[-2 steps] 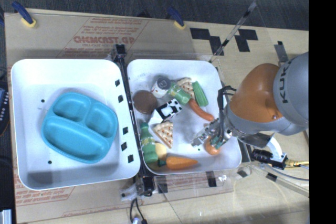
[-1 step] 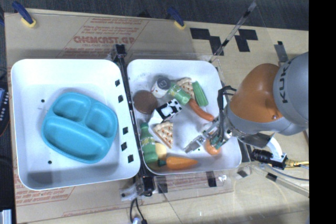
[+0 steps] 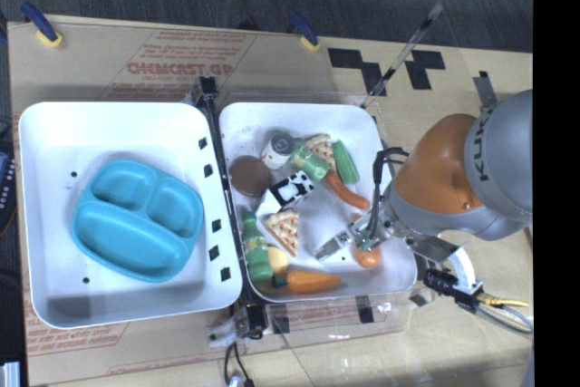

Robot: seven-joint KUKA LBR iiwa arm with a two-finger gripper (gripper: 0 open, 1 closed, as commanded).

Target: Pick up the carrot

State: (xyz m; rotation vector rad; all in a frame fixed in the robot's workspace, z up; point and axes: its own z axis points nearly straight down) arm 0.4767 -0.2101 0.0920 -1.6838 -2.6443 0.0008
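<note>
- Two orange, carrot-like pieces lie in the right bin (image 3: 237,124): the carrot (image 3: 308,282) rests flat along the bin's lower wall, lower centre of the frame, and a thinner orange piece (image 3: 346,191) lies slantwise above it, toward the right wall.
- Just left of the carrot sit a pale yellow piece (image 3: 276,261) and a green piece (image 3: 258,266), touching or nearly touching its blunt end, so a grasp from that side looks crowded.
- The claw (image 3: 362,240) hangs over the bin's lower right, near a small round orange item (image 3: 367,257) and right of the carrot, apart from it; whether it is spread or closed I cannot tell, and nothing is seen held.
- Other toy foods fill the upper part of the bin: a brown round (image 3: 247,176), a waffle-patterned wedge (image 3: 284,231), a green pod (image 3: 345,159).
- The left bin (image 3: 45,195) holds a blue divided tray (image 3: 136,219), likely the drop place.
- Both bins rest on the cardboard-covered counter (image 3: 272,59), fixed by clips so they do not slide.
</note>
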